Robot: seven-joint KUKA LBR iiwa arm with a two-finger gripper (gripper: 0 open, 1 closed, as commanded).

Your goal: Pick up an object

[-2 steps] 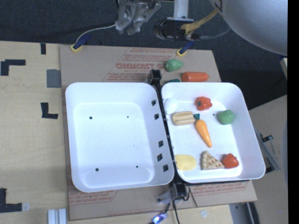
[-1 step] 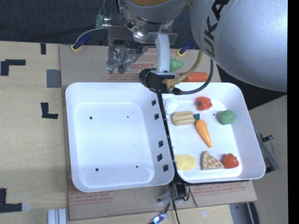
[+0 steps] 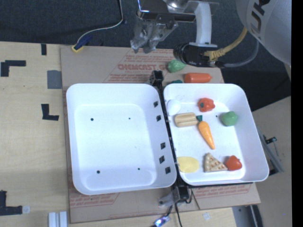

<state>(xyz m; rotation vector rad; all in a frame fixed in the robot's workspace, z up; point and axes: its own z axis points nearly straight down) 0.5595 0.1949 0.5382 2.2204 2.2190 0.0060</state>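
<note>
The arm enters at the upper right of the frame, its grey body bulking over the corner, and its wrist hangs near the top centre above the table [image 3: 28, 126]. The pincer [image 3: 143, 44] points downward over the brown board beyond the bins, well above and apart from all the toys; whether its tips are apart or together cannot be told, and nothing shows between them.

The left bin [image 3: 75, 98] sits in the middle of the frame. The right bin [image 3: 246, 103] holds a carrot [image 3: 206, 134] at its centre, a bread roll [image 3: 185, 119] to its left, a red pepper [image 3: 206, 104] above, a green ball [image 3: 229, 118] at right, a yellow disc [image 3: 188, 164], a cracker wedge [image 3: 213, 164] and a tomato [image 3: 233, 162] along the lower edge.
</note>
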